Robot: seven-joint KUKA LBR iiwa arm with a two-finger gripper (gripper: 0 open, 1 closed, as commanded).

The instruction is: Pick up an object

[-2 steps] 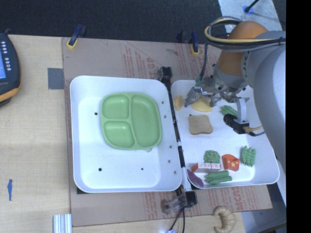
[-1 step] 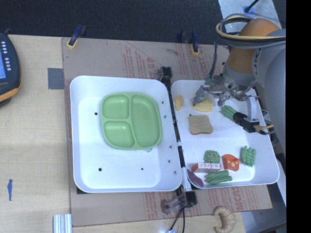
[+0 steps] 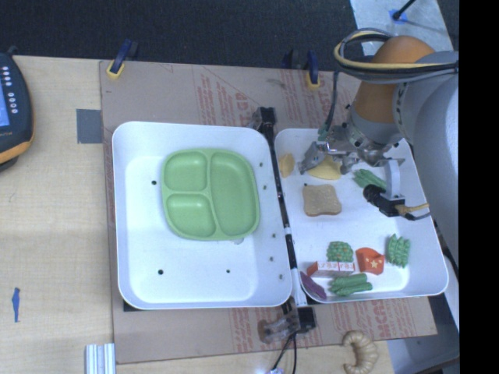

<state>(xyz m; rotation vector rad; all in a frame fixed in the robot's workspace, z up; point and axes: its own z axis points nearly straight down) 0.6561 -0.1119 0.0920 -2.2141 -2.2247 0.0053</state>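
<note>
1. Two white bins: left bin (image 3: 132, 209) with green divided plate (image 3: 210, 193), right bin (image 3: 421, 279) with food toys.
2. Gripper (image 3: 331, 156) low over yellow piece (image 3: 326, 171), partly hiding it; grip state unclear.
3. Bread slice (image 3: 321, 200) just below.

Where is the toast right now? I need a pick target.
The toast lies in the right bin, near its left wall, just below the gripper and above the broccoli.

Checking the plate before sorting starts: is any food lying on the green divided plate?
No. The green divided plate in the left bin has nothing in its three compartments; the toast slice lies in the right bin.
</note>
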